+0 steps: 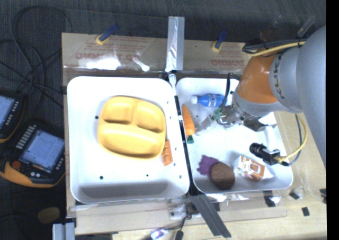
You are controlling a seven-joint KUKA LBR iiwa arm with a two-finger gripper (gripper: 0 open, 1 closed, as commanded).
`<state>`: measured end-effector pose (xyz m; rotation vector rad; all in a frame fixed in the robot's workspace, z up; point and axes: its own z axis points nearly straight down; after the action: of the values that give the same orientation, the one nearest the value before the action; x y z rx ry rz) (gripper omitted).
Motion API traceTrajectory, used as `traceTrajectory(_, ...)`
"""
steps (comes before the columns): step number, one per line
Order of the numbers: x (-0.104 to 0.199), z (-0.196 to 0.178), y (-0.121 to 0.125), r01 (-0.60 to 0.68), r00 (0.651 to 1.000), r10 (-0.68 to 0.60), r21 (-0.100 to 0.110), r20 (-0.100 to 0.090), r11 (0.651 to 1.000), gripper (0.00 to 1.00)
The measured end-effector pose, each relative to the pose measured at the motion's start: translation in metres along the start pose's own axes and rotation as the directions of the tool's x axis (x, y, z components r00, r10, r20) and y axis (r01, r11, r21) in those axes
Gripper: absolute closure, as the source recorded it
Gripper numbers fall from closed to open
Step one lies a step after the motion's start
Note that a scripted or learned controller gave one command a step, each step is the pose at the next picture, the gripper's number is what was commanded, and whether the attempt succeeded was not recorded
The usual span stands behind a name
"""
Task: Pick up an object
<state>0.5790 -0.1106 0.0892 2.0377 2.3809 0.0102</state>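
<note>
My gripper (pixel 218 117) reaches into the upper middle of the right bin (pixel 280 178), under the orange-banded wrist. A clear plastic bottle with a blue cap (pixel 207 99) lies just above and left of it, close to the gripper. An orange carrot (pixel 187 121) lies along the bin's left wall, a little to the gripper's left. Nearer the front sit a purple object (pixel 206 163), a brown ball (pixel 222 175) and an orange-and-white packet (pixel 250 168). I see nothing held between the fingers.
The left bin (pixel 85 180) holds a large yellow divided tray (pixel 131 126), with a small orange piece (pixel 167 153) at its right edge. A ridge separates the two bins. Handheld devices and cables lie on the floor at far left.
</note>
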Motion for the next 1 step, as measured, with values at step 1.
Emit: traceTrajectory(1, -0.0245, 0.0011, 0.0574, 0.226, 0.974, -0.226, 0.004, 0.005, 0.974, 0.0)
